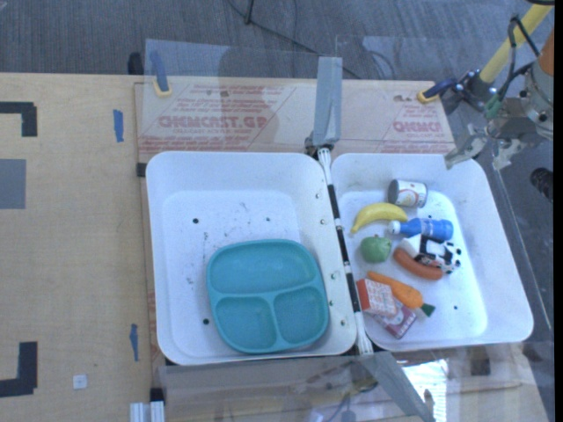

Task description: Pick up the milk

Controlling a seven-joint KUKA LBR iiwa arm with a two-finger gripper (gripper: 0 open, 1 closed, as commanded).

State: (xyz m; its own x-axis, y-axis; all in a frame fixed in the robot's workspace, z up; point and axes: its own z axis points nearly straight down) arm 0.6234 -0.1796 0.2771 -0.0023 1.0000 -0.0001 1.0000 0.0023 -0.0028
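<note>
The milk point(439, 255) is a small black-and-white cow-patterned carton. It lies in the right bin point(506, 310), against the right end of a red sausage point(415, 265) and just below a blue-and-white bottle point(423, 228). My gripper point(482, 153) hangs above the right bin's far right corner, up and to the right of the milk and well apart from it. It is open and nothing sits between its fingers.
Also in the right bin are a tin can point(407, 192), a banana point(378, 214), a green fruit point(376, 249), a carrot point(400, 290) and a red packet point(381, 301). A teal divided plate point(266, 294) lies in the left bin point(171, 236). A grey divider post point(328, 104) stands behind the bins.
</note>
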